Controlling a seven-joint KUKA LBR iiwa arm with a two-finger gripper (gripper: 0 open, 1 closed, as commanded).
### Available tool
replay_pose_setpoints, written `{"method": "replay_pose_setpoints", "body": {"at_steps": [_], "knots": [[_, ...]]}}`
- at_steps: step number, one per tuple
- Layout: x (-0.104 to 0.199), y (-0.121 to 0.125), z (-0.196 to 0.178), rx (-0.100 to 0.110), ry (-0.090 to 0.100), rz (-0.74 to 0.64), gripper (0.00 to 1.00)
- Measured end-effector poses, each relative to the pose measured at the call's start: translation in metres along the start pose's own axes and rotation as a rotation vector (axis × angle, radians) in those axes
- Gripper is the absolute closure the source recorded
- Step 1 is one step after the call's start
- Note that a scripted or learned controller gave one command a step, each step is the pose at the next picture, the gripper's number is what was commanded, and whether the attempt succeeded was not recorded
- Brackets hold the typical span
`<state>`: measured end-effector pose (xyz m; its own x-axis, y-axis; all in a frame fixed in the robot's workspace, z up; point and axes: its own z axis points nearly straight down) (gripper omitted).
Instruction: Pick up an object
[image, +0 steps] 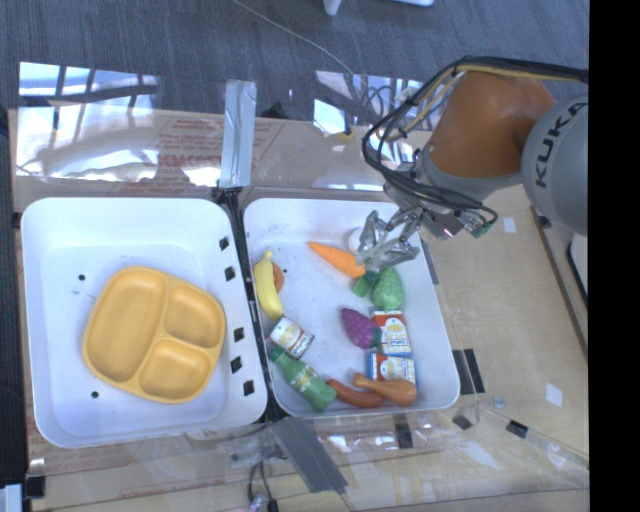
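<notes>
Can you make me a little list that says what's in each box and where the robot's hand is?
left bin: a yellow tray with three sections
right bin: toy food, namely a carrot, a banana, a green vegetable, a purple piece, a small can, a green bottle, two small cartons and an orange piece
gripper: over the right bin's far right part, just above the carrot's leafy end
held by gripper: nothing seen between its fingers

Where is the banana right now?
The banana lies in the right bin, against its left wall, just above the small can and left of the carrot.
</notes>
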<state>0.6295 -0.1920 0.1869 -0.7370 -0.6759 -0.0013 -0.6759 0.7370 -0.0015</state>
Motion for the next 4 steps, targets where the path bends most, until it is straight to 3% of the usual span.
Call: {"method": "replay_pose_setpoints", "body": {"at_steps": [1,2,3,4], "knots": [[-0.012,0.099,0.055,-0.008,0.001,-0.216,1.0],[0.007,0.089,0.032,0.0,-0.002,-0.287,1.0],[-0.065,0.07,-0.065,0.004,-0.004,-0.114,1.0],[-0.012,0.042,-0.016,-0.004,0.002,-0.374,1.0]]}}
